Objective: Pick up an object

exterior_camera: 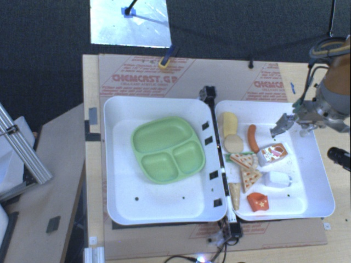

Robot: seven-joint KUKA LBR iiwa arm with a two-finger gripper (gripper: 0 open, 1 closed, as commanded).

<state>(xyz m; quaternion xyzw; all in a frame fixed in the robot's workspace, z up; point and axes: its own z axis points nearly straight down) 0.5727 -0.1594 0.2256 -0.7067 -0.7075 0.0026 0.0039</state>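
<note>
While hovering: hand (283, 126) hangs above-right of the sausage (253, 138), grip state I cannot tell.
Nearest object: carton (272, 153), just right of the sausage.
Risk: crowded items may deflect the grasp.

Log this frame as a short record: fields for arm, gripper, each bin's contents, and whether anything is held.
arm: enters from the right, above the right bin's far right side
gripper: over the right bin, near the sausage and the small carton
held object: none seen between the fingers
left bin: green divided tray
right bin: toy foods along its left and centre, including the sausage, carton, a yellow piece, a red piece
task status: pick not yet made
</note>
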